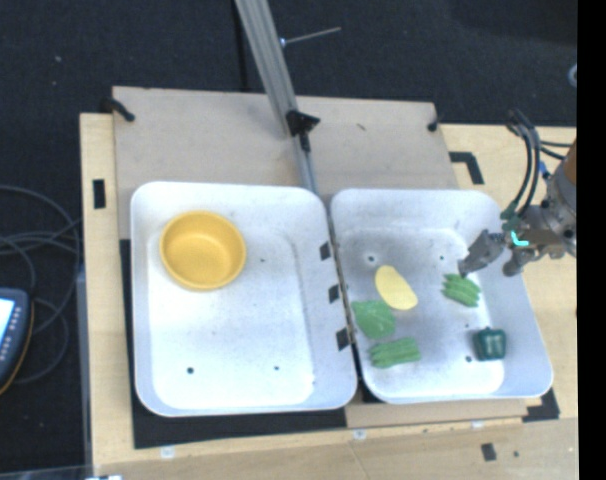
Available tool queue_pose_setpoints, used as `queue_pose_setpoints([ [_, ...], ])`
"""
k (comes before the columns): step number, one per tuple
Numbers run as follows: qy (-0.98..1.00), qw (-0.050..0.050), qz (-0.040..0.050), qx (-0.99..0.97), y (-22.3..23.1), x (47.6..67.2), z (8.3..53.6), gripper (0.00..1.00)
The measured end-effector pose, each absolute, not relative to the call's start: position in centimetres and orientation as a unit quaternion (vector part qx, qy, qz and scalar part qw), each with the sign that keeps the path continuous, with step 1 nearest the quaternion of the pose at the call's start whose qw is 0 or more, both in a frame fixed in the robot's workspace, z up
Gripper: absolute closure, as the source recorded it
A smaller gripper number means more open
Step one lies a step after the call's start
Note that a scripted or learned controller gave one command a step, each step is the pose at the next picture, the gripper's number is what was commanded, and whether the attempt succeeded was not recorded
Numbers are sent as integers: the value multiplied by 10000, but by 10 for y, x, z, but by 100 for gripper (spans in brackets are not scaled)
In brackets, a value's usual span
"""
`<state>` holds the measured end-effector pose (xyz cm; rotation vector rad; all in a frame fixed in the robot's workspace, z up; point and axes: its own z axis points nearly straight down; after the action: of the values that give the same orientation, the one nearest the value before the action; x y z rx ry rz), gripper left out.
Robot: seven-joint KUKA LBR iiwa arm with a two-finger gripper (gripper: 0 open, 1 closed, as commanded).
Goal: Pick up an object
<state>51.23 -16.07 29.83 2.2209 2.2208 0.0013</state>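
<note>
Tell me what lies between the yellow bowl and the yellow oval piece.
In the camera view, bare white bin floor and the bins' adjoining rims separate the yellow bowl from the yellow oval piece.

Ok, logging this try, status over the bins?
Gripper open, over right bin, holding nothing. Nearest: green piece, just below its fingers. Yellow piece and other green items apart, nothing blocking.
</note>
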Motion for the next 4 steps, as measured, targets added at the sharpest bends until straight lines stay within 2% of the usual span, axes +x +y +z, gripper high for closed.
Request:
queue_pose_setpoints([
  [1,7071,4,4,7071,-161,512,298,0],
  [2,7069,-16,-13,7073,-160,514,236,0],
  [3,7068,-14,-12,7074,-159,503,186,0],
  [4,7069,-13,-10,7073,-154,506,142,0],
])
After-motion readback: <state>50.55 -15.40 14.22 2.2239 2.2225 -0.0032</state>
